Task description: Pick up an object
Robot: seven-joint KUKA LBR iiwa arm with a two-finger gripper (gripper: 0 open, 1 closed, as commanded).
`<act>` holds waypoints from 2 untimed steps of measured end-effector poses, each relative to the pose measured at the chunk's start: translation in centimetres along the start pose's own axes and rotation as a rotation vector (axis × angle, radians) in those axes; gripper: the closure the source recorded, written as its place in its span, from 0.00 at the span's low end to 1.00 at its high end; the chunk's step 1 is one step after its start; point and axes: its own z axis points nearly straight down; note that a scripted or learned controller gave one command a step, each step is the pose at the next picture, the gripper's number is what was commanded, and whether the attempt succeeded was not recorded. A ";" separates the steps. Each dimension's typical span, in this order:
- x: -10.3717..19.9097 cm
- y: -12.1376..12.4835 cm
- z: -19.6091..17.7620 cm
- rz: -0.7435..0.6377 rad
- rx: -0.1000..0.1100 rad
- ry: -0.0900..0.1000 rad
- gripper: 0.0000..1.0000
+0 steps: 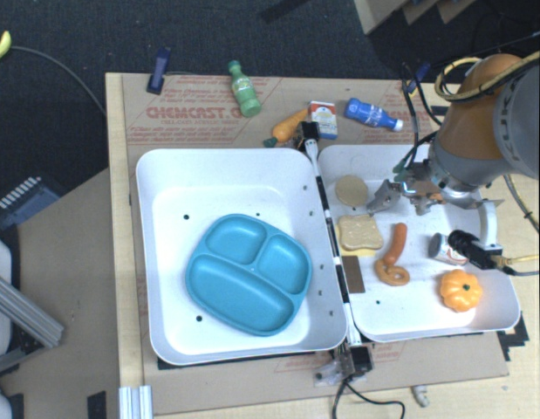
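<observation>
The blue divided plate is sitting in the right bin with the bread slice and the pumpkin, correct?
Not quite. The blue divided plate lies in the left bin, apart from the food. The bread slice and the pumpkin are in the right bin, as the camera view shows.

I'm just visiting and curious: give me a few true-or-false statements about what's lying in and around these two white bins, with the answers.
1. The blue divided plate lies in the left bin. True.
2. The small orange pumpkin sits in the left bin. False: it is in the right bin.
3. A slice of toast lies in the right bin. True.
4. The green bottle stands inside a bin. False: it lies on the board behind the bins.
5. The curved sausage lies between toast and pumpkin. True.
</observation>
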 end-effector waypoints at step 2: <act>-0.3 -2.6 2.6 0.001 -0.006 -0.002 1.00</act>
